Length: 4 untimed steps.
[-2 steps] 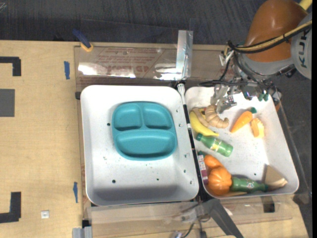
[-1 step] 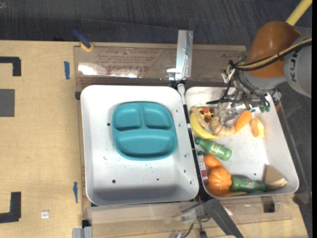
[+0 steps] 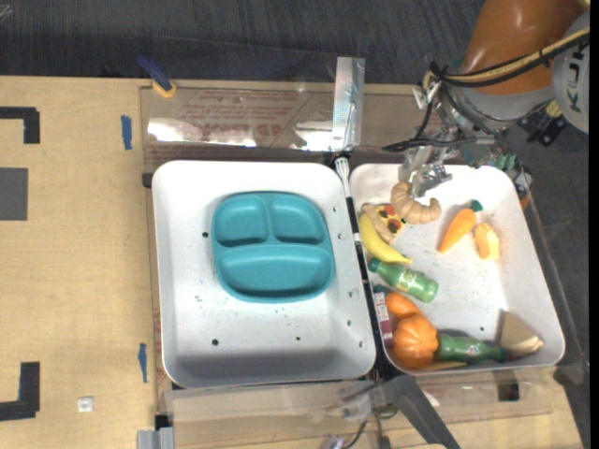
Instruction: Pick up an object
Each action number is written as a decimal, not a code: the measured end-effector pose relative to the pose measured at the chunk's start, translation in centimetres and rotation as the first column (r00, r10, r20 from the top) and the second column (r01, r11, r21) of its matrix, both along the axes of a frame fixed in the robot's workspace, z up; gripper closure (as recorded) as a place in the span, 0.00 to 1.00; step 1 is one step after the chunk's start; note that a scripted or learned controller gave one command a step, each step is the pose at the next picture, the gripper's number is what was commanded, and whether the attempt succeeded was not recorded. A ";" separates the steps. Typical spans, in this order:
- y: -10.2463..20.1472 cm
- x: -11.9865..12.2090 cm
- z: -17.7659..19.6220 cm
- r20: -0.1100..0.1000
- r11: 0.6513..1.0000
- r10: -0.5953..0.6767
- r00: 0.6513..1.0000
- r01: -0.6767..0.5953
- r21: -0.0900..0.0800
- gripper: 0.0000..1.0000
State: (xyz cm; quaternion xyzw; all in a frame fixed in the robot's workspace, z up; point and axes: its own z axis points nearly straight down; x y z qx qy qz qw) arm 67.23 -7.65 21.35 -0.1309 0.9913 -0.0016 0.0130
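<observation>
My gripper (image 3: 424,178) hangs over the far left corner of the right bin (image 3: 535,279). It stands open, its fingertips just above a tan croissant (image 3: 420,211), with nothing between them. A yellow banana (image 3: 374,238) lies directly left of the croissant. To the right are an orange carrot (image 3: 456,229) and a small yellow-orange piece (image 3: 485,241). Nearer the front lie a green bottle (image 3: 408,281), a small orange (image 3: 401,305), an orange pumpkin (image 3: 415,340), a green vegetable (image 3: 468,348) and a brown wedge (image 3: 520,336).
The left bin (image 3: 187,307) holds a teal divided plate (image 3: 271,247). A ridge between the two bins runs close beside the banana. Clear plastic sheeting (image 3: 243,115) and a metal post (image 3: 348,101) stand behind the bins. Cables trail from the arm's wrist (image 3: 487,96).
</observation>
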 end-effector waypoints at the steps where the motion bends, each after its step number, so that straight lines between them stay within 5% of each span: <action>1: -2.1 -0.3 7.9 -0.008 0.993 -0.120 0.993 0.120 0.001 1.00; 2: -7.7 -0.9 -6.9 -0.035 0.995 -0.100 0.994 0.100 0.001 1.00; 3: -14.1 -0.4 -12.5 -0.017 0.999 -0.045 0.999 0.045 0.000 1.00; 4: -13.9 0.0 -11.0 -0.004 0.999 -0.044 0.999 0.044 -0.001 1.00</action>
